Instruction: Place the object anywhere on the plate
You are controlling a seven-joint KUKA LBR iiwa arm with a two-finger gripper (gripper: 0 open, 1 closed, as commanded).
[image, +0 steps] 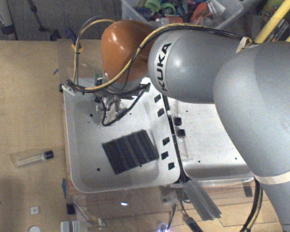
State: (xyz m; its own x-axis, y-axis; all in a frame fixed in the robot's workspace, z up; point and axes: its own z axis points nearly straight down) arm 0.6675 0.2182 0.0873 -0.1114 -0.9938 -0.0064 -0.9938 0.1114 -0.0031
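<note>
**Now low over the left bin**

Probably the gripper (109, 105) is at the placing step. I cannot tell whether it is wide, narrow or holding something; cables hide it. A dark ribbed slab (130, 151), perhaps the plate, lies near it, toward the front of the bin (79, 178). Better to move above the slab, then lower slowly before release.

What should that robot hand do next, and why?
Probably move toward the view's bottom right until it hangs over the dark ribbed plate. The hand sits near the left bin's back wall, short of the plate; whether it carries anything is unclear.
</note>
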